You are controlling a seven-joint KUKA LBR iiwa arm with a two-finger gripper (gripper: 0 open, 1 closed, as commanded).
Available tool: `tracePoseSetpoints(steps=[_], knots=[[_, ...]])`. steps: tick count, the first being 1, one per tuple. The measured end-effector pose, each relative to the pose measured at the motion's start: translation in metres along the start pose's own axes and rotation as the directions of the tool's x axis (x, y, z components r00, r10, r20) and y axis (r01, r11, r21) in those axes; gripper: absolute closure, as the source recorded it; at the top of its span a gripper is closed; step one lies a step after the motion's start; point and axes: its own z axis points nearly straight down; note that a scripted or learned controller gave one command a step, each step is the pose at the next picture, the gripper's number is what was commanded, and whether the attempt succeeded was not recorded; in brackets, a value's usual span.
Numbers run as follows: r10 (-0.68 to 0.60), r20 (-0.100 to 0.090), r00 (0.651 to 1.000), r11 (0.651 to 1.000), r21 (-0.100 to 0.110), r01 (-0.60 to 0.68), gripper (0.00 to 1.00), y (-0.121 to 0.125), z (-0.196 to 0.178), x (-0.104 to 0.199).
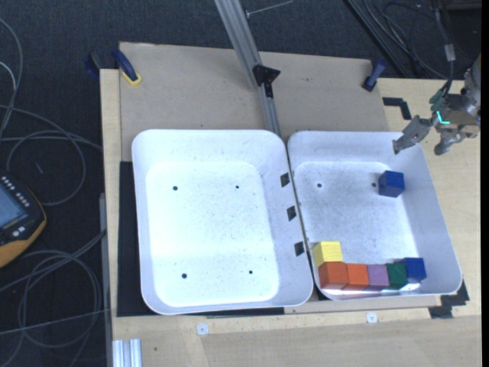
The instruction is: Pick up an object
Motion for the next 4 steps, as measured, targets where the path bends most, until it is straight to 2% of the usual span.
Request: tracePoseSetpoints(steps=[1, 2, 3, 4], knots=[[0.0, 0.0, 1.0, 1.0, 0.0, 0.0, 0.0, 0.0, 0.0, 0.0], [-0.003, 0.001, 1.0, 1.0, -0.005, 0.003, 0.0, 0.024, -0.009, 0.018], [-0.004, 0.0, 1.0, 1.0, -0.002, 0.004, 0.0, 0.073, 0.025, 0.055], [0.0, 0.002, 1.0, 1.0, -0.002, 0.0, 0.0, 0.071, 0.022, 0.051]])
